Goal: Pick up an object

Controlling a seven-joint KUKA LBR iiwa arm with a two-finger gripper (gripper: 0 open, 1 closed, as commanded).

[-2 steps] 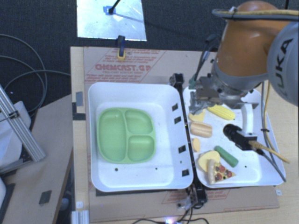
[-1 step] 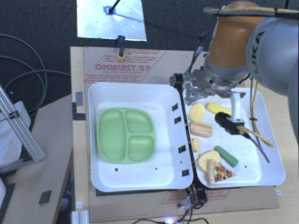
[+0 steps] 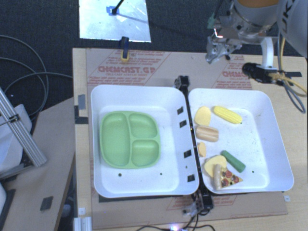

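The right bin (image 3: 269, 129) holds toy food: a yellow corn cob (image 3: 227, 114), a pale yellow chip (image 3: 203, 115), a tan hot-dog bun (image 3: 207, 133), a green pickle (image 3: 233, 160), a pizza slice (image 3: 226, 177) and a yellow piece (image 3: 212, 165). My gripper (image 3: 217, 53) hangs well above the bench, behind the right bin's far edge, with nothing visible between its fingers.
The left bin (image 3: 110, 100) bears a green divided plate (image 3: 130, 139). A black clip divider (image 3: 190, 129) joins the bins. A yellow and blue clamp (image 3: 125, 49) sits at the board's far edge. Cables lie at the left.
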